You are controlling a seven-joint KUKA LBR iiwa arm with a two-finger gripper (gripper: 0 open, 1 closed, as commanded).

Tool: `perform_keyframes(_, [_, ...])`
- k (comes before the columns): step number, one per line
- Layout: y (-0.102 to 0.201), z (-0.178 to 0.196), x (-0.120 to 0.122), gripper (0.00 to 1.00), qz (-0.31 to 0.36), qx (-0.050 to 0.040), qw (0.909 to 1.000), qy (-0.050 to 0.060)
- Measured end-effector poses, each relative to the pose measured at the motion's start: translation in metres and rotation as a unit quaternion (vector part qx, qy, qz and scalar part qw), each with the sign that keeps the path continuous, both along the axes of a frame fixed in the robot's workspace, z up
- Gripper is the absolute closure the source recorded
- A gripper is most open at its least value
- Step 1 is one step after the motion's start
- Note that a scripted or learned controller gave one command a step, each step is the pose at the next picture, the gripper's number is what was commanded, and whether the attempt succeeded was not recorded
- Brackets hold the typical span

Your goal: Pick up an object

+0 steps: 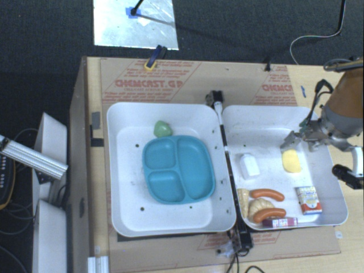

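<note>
My gripper [302,141] hangs over the back of the right bin [267,121], at the end of the grey arm with the orange band [347,98]. Its fingers look spread, with nothing between them. A yellow lemon-like object [292,161] lies just in front of and below the gripper, apart from it. Further objects in this bin are a white block [248,165], two sausages [267,194] [268,214], a small red and white carton [308,200] and a thin wrapped bar [278,222].
The left bin [128,152] holds a blue divided plate [177,168] and a small green object [162,129] behind it. A ridge [223,147] separates the two bins. Cables run along the bench behind the arm.
</note>
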State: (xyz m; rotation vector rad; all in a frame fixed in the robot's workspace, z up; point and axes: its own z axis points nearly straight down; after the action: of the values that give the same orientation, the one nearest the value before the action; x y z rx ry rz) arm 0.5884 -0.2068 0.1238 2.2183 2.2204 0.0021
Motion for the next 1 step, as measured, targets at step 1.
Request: perform_keyframes(1, [0.0003, 0.0026, -0.0002, 0.00, 0.000, 0.0002, 1.0000, 0.000])
